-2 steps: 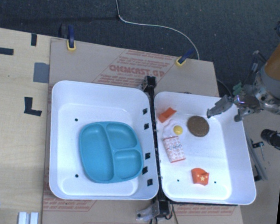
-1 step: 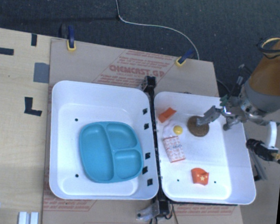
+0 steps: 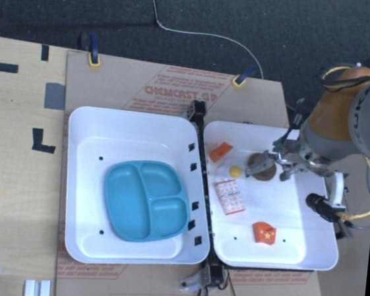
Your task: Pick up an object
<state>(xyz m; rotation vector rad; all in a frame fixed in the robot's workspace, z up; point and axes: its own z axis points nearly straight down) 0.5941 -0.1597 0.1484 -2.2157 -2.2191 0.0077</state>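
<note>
Jaws, mine, poised low over the right bin near a yellow ball, their opening and any hold impossible to tell

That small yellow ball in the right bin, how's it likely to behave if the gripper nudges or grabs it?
The small yellow ball looks round, so a nudge would probably send it rolling across the smooth floor of the right bin. It seems tiny beside the gripper, so it is likely light and may slip out of a pinch. The patterned packet lying nearby might stop it.
</note>
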